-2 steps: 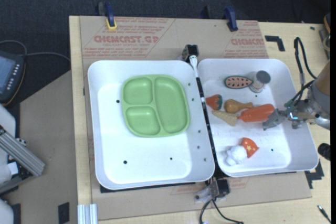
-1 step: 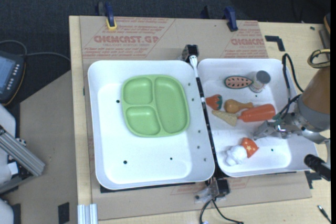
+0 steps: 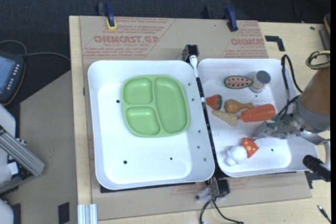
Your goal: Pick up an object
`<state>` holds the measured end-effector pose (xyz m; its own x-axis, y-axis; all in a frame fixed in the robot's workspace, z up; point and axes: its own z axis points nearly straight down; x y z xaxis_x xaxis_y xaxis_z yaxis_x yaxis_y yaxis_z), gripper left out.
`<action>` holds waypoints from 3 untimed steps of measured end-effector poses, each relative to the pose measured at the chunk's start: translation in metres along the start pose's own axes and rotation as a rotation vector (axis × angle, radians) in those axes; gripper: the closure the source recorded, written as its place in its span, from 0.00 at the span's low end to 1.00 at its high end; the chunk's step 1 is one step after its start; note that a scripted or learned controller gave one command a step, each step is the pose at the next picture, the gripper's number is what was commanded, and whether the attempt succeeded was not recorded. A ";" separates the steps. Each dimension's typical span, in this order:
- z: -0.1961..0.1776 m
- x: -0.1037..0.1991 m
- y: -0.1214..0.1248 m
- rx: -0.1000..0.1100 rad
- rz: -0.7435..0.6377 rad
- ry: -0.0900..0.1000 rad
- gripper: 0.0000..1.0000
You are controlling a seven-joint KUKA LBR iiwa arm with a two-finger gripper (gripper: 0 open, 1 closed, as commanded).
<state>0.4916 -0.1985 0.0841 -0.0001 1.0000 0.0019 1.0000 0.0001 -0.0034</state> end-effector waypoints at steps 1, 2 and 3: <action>-0.011 0.000 0.000 -0.003 0.001 -0.002 1.00; -0.072 -0.006 0.006 -0.010 -0.001 -0.005 1.00; -0.121 -0.014 0.008 -0.011 0.000 -0.006 1.00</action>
<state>0.4998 -0.2132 0.2055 -0.0004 1.0000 -0.0041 1.0000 0.0005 0.0072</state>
